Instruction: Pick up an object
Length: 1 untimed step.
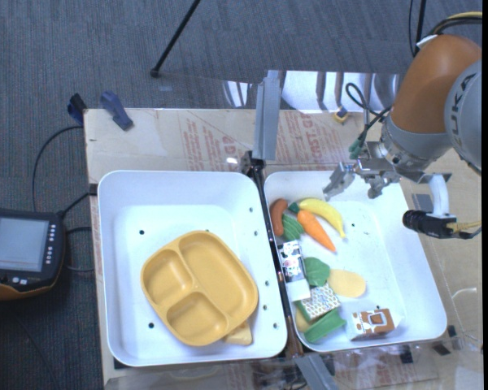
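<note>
The end effector (359, 181) hangs over the far edge of the right bin (407, 275), its two fingers spread apart and grasping nothing. Below it, toward the bin's left side, lie a yellow banana (325, 213), an orange carrot (316, 229), a green vegetable (293, 226) and a pale yellow disc (347, 283), with a small printed carton (372, 322) near the front wall. The left bin (130, 201) on the worktop (187, 140) bears a yellow divided tray (198, 287), well apart from the arm
</note>
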Tool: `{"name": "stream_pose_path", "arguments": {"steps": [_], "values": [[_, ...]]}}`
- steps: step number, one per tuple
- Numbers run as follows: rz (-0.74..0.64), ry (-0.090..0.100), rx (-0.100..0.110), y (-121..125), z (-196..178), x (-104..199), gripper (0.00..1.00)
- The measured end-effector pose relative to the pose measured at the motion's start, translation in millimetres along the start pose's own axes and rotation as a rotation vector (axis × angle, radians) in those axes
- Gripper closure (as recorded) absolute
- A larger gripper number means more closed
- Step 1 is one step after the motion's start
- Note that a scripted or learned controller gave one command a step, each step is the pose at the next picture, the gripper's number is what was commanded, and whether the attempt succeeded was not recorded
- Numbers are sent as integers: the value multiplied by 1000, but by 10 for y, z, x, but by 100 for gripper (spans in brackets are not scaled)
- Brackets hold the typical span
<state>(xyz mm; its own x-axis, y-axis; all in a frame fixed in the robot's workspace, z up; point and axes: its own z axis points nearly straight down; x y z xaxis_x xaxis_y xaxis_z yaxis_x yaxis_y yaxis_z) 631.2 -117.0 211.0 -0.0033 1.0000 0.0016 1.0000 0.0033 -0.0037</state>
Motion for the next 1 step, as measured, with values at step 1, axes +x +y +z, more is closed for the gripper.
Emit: {"name": "stream_pose_path", "arguments": {"steps": [1], "values": [[-103, -3, -7, 137, -576, 138, 0]]}}
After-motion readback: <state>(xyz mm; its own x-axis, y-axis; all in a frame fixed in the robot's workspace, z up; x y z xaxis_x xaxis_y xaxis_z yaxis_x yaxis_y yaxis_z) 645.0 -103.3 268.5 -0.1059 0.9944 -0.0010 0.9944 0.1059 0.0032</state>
